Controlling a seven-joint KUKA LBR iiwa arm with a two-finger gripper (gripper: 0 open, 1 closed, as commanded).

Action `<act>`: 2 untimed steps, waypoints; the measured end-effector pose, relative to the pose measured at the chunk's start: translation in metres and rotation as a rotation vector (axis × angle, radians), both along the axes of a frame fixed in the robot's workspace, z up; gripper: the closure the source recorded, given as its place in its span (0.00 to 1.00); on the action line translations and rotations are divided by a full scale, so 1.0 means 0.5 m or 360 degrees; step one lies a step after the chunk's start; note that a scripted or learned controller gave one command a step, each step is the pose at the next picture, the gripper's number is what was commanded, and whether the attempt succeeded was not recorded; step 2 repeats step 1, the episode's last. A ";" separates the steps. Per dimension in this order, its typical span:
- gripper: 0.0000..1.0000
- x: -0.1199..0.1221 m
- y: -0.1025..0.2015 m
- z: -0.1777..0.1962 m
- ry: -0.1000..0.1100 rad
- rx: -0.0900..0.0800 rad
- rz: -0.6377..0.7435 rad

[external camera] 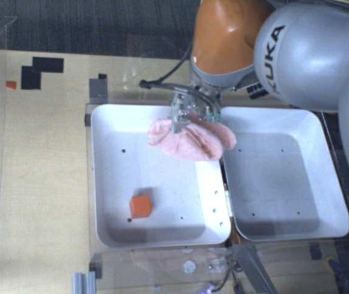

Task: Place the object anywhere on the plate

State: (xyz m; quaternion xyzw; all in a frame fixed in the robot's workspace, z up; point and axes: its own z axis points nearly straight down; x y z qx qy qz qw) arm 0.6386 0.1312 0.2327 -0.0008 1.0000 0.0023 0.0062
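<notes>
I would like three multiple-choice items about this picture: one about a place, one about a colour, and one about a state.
1. Where does the small block lie?
A. In the left bin, near its front
B. In the right bin
C. On the bench outside the bins

2. What colour is the cloth?
A. Blue
B. Pink
C. Green

3. How is the cloth now?
A. Spread flat in the right bin
B. Folded beside the block
C. Bunched and hanging under the pincer

Answers:
1 A, since the block sits on the floor of the left bin.
2 B, since the fabric is pale pink.
3 C, since it droops in folds below the pincer, near the inner edge of the left bin.
</notes>
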 end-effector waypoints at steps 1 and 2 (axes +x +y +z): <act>0.00 0.000 0.000 0.001 -0.0001 0.0000 -0.0001; 0.00 0.000 0.000 0.001 -0.0001 0.0000 -0.0001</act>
